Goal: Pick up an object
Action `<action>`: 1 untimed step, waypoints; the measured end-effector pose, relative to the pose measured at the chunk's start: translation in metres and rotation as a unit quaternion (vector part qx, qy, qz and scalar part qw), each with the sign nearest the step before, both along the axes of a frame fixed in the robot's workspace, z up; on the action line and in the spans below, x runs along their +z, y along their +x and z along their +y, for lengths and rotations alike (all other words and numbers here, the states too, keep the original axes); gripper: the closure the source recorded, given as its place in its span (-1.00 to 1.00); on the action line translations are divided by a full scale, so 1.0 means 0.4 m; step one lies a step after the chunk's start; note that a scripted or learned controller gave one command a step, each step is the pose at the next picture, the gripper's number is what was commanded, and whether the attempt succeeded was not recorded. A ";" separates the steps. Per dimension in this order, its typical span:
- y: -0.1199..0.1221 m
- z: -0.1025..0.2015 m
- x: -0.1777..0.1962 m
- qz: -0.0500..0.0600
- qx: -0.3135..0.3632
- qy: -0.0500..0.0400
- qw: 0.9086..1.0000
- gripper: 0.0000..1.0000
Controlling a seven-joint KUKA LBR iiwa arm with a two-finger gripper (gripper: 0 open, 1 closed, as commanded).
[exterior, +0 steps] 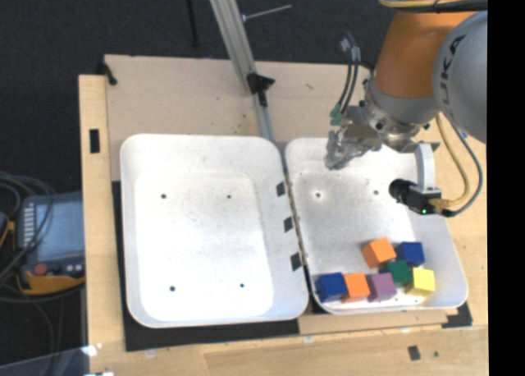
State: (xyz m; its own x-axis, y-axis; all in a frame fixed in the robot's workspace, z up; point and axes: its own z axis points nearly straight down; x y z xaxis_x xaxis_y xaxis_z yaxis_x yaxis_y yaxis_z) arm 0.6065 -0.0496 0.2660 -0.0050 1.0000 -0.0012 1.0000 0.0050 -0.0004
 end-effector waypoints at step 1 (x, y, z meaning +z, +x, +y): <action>-0.024 0.143 -0.037 0.000 0.001 0.001 1.000 1.00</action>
